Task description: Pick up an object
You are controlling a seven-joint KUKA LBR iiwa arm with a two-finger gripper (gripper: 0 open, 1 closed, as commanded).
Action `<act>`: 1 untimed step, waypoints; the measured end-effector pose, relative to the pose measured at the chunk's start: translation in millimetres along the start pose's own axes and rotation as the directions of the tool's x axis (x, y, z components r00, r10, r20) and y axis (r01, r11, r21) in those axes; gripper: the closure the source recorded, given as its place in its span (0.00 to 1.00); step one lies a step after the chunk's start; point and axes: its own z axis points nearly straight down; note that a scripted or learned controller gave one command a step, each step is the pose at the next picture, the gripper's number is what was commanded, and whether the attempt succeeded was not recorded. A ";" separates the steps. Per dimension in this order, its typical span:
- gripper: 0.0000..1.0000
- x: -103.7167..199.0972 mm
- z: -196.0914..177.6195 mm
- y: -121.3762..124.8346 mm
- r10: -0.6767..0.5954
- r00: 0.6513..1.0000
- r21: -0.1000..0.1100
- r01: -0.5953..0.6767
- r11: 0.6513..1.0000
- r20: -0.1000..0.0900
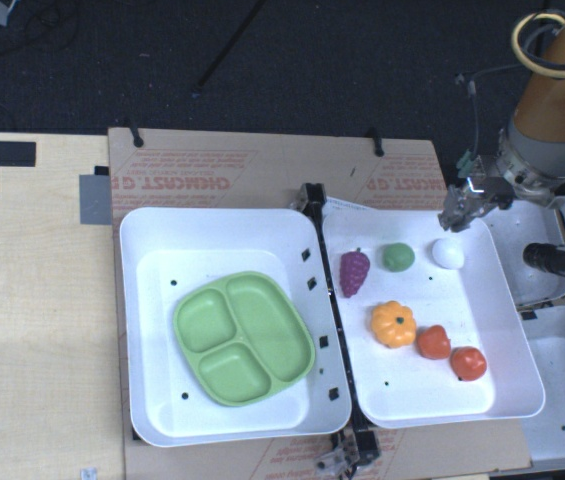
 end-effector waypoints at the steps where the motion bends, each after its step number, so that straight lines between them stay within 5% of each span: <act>1: 1.00 55.5 12.6 3.6 -0.003 1.000 0.007 0.003 1.000 -0.003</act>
